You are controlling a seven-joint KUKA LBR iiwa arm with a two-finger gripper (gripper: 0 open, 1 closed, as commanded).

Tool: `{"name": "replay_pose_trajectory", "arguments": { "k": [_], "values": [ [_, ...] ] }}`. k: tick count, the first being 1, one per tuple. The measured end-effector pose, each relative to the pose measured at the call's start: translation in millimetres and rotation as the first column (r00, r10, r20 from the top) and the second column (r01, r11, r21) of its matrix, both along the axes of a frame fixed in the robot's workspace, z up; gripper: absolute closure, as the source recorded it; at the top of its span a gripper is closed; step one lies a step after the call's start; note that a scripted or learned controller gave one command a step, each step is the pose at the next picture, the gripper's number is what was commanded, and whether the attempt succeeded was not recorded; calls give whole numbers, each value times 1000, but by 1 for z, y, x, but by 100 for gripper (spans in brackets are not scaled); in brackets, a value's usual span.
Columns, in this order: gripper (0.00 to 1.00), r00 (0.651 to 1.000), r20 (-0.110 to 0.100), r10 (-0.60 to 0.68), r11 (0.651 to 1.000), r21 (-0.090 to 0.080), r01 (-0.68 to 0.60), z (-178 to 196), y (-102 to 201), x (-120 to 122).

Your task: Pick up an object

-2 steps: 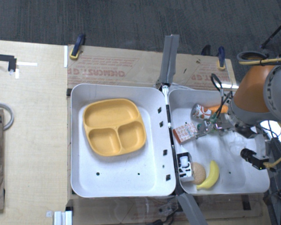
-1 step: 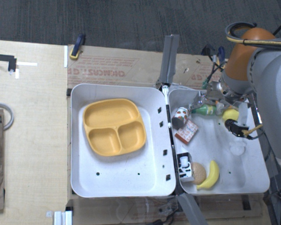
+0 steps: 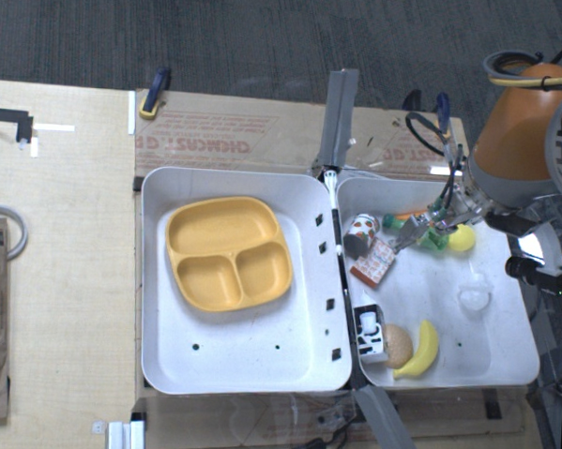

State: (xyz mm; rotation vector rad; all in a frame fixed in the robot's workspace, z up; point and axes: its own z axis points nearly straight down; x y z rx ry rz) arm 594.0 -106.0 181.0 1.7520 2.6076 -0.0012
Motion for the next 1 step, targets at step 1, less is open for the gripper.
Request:
{"name": "replay_pose_trajectory", "arguments": {
  "k": [1],
  "values": [
    [0,1000,1,1,1000,-1,-1,-89,-23,37]
  ]
}}
